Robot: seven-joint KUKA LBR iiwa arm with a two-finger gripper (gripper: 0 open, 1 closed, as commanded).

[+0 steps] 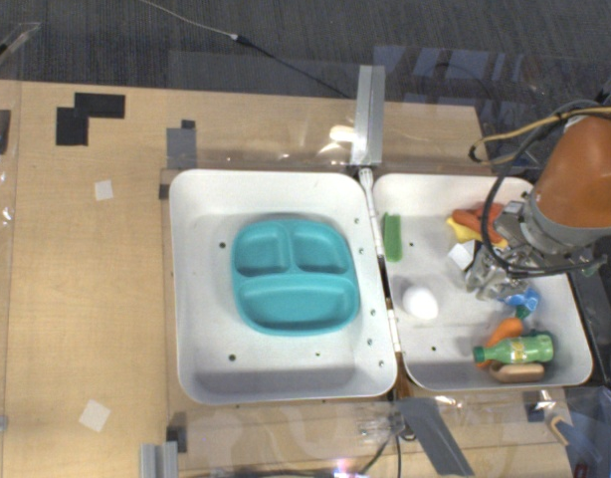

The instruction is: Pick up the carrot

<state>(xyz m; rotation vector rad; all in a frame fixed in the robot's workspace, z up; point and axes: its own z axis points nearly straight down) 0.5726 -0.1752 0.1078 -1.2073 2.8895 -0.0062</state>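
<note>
Here, two shallow white bins are seen side by side on the bench: the left bin (pixel 186 267) holds one teal divided plate (pixel 294 275) with three compartments, and the right bin (pixel 425 361) holds a scatter of small toy foods. In the right bin the following can be counted: one green stick-shaped piece (pixel 392 236) against the left wall, one white ball-like item (pixel 420 302) below it, one green bottle (pixel 514 350) with an orange cap lying on its side near the front wall, one tan bun-like piece (pixel 517 371) just beside the bottle, and one small blue item (pixel 524 302) partly covered by the arm.

One carrot (pixel 508 330) — a small orange piece — is seen lying just above the bottle's orange cap, close to the blue item. A cluster of yellow and orange-red pieces (pixel 467 224) lies toward the back of the bin; how many are in it cannot be told, since the arm cuts them off.

A yellow label is seen on the bottle, but no writing can be read.

The gripper (pixel 488 279) hangs low over the bin, up and to the left of the carrot — nothing is seen between its fingers, and whether they are spread or pressed together cannot be made out.
</note>
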